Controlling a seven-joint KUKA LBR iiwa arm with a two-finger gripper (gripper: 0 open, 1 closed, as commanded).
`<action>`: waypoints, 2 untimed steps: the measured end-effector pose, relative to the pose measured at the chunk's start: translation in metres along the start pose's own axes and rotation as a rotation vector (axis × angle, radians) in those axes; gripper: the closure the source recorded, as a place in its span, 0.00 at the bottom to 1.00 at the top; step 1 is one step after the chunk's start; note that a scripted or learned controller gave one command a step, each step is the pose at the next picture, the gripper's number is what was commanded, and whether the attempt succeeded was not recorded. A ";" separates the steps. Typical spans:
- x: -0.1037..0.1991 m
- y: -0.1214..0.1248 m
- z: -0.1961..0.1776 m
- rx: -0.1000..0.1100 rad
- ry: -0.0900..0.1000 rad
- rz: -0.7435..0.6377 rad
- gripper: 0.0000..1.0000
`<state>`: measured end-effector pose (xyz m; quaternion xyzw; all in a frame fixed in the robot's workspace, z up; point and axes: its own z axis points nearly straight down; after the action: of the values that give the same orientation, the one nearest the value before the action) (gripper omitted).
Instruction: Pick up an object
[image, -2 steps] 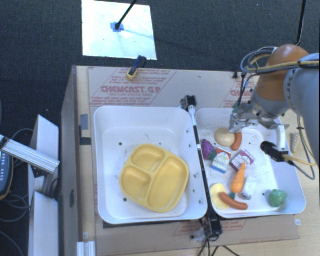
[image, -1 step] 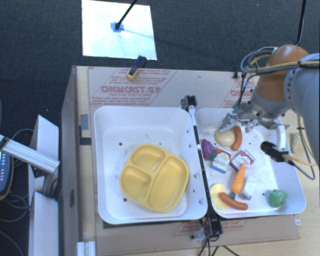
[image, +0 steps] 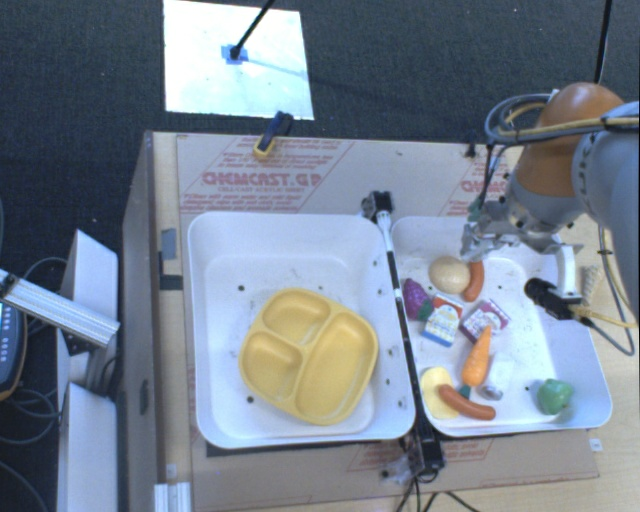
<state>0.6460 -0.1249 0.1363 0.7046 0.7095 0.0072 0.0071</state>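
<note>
Gripper (image: 478, 243) hangs low over the upper part of the right bin (image: 590, 385), in the right half of the frame; whether it is wide or narrow cannot be told from this slant. Nothing shows between its tips. Just below it lie a beige potato (image: 449, 274) and a small orange-red sausage (image: 473, 281), touching each other side by side, the nearest things to the tips.

Further down the same bin come a purple eggplant (image: 415, 298) against the left wall, a small white-and-blue carton (image: 441, 322) beside it, and a small purple-and-white box (image: 484, 320) to the right of that. An orange carrot (image: 479, 358) lies tilted below the box, with a small white bottle (image: 498, 378) just beside its lower end. At the lower edge sit a yellow piece (image: 432, 385) and a second red sausage (image: 466, 403) touching it. A green pepper (image: 553, 396) sits apart in the lower right corner.

Count in the right bin: 2 sausages, 1 each of the others. These pieces crowd the left and middle of the bin, close together.

In the left bin (image: 220, 300) lies 1 yellow divided plate (image: 310, 355) with 3 compartments, tilted, in the lower middle of the frame. A black divider bar (image: 395, 290) runs between the 2 bins.
</note>
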 end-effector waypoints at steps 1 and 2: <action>0.000 0.000 0.000 0.000 0.000 0.000 0.00; -0.020 0.001 0.045 0.008 0.002 0.004 0.00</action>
<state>0.6479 -0.1444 0.0913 0.7060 0.7082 0.0052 0.0033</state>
